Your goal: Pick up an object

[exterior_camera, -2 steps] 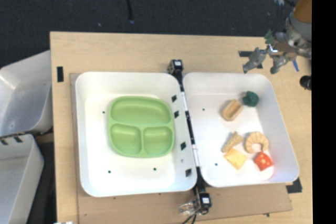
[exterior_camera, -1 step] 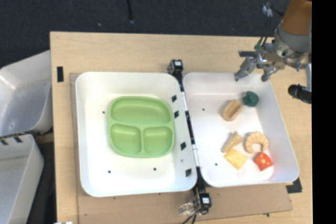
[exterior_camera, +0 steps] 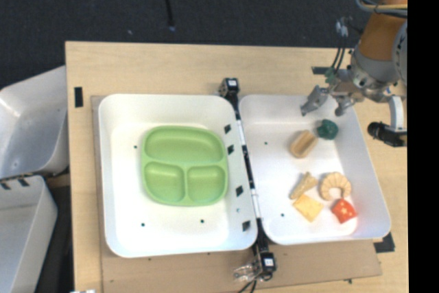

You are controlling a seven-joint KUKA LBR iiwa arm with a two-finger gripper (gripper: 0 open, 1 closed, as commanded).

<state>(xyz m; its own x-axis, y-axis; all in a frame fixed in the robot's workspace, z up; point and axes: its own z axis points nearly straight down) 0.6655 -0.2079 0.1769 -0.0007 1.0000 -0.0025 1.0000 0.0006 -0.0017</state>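
**Arm over upper right corner of right bin, nothing in its grasp**

Tabletop (exterior_camera: 171, 68) is light wood and carries two shallow white bins side by side. Left bin (exterior_camera: 116, 147) holds a green divided plate (exterior_camera: 184, 165) with three compartments, sitting about centre of the bin, flat.

Right bin (exterior_camera: 271, 147) holds the loose objects, all in its right half:
- dark green small round object (exterior_camera: 327, 128), upper right of the bin, just below the gripper
- tan oblong bread-like piece (exterior_camera: 302, 143), just left of and below the green one, close but apart
- pale yellow wedge (exterior_camera: 304, 184), lower centre-right
- yellow block (exterior_camera: 308, 207), just below the wedge, touching or nearly so
- curled orange-and-white shrimp-like piece (exterior_camera: 335, 185), right of the wedge
- red block (exterior_camera: 344, 211), just below the shrimp piece, near lower right corner of the bin

Arm (exterior_camera: 381, 38) comes in from upper right of the frame, grey with the orange band visible. Gripper (exterior_camera: 329, 101) sits over the bin's upper right corner, above the green object. Fingers (exterior_camera: 314, 101) look spread apart, nothing between them; whether they touch the bin floor cannot be told.

White containers (exterior_camera: 31, 127) sit off the tabletop at the left edge of the frame.
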